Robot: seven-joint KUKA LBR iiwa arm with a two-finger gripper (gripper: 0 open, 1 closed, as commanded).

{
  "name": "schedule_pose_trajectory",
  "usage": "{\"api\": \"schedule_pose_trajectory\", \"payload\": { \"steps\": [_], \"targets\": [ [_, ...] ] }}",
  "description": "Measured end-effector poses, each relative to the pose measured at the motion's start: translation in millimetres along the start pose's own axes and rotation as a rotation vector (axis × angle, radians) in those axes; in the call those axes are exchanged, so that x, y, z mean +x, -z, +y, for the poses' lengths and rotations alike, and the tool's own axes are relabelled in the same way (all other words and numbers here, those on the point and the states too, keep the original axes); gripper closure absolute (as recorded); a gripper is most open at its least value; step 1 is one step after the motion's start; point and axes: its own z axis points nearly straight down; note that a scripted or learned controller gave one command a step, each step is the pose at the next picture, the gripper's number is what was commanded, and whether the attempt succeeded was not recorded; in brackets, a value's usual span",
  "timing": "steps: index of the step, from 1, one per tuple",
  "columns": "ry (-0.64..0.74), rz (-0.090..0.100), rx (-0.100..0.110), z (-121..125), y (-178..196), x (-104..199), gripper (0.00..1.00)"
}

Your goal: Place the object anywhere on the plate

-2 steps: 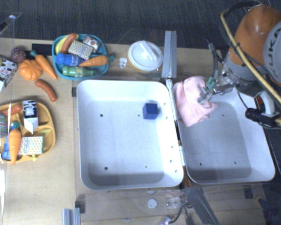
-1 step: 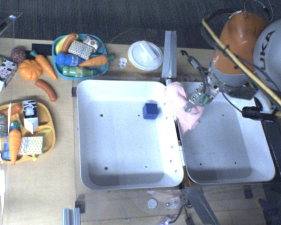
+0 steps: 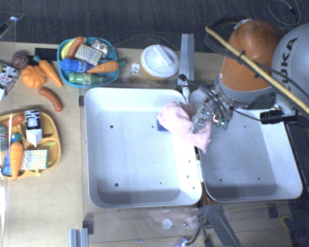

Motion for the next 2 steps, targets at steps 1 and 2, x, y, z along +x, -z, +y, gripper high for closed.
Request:
{"api": "schedule_pose_trajectory", "payload": {
  "steps": [1, 2],
  "targets": [
    [0.379, -0.001, -0.002, 40, -2, 22, 1.00],
    [0.383, 0.002, -0.001, 73, -8, 61, 1.00]
  ]
}}
